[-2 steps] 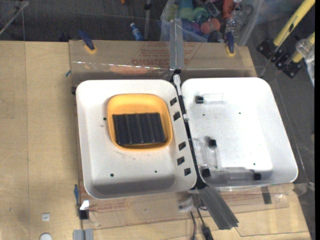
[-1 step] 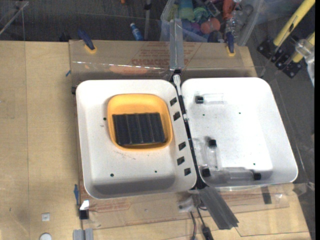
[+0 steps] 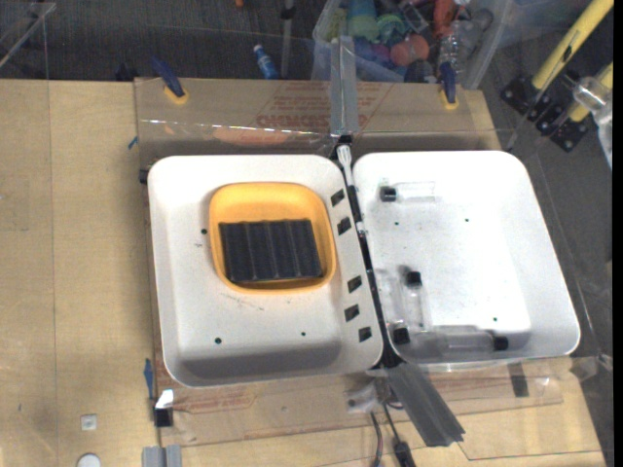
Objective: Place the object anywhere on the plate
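An orange-yellow plate [image 3: 226,207] with rounded corners lies in the left white bin [image 3: 185,309], towards its far middle. A dark grey ribbed rectangular object [image 3: 270,250] lies flat on the plate and covers most of its near half. Its front edge reaches the plate's near rim.
The right white bin [image 3: 506,241] holds clear plastic pieces with small black parts [image 3: 388,194] [image 3: 413,280] [image 3: 498,342]. A ridge with black tabs [image 3: 352,251] separates the bins. A clear crate of colourful toys [image 3: 409,13] stands behind the bench. Blue clamps [image 3: 173,88] hold the back board.
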You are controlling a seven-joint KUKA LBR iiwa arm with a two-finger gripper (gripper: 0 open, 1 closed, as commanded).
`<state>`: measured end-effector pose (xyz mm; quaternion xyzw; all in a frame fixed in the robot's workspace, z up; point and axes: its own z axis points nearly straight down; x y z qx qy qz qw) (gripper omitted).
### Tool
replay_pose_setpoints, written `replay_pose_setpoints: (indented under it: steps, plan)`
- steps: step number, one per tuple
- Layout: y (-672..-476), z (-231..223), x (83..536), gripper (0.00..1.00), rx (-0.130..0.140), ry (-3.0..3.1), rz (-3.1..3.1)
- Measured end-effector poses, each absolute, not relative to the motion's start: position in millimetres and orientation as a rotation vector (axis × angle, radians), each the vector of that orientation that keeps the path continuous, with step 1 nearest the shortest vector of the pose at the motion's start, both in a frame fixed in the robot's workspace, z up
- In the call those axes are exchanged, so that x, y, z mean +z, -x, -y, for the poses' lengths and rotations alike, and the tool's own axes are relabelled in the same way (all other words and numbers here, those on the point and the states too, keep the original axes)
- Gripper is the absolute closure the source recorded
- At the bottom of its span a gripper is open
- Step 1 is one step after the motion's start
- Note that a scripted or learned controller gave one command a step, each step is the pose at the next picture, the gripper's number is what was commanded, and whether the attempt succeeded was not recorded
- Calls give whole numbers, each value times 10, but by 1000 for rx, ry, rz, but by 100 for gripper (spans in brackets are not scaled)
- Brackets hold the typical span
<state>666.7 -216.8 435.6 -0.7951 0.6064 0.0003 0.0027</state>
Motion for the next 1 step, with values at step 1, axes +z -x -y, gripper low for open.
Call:
replay_pose_setpoints:
  steps: [1]
  plan:
    - [-6679,2126,4355,100,-4,2746,-1514]
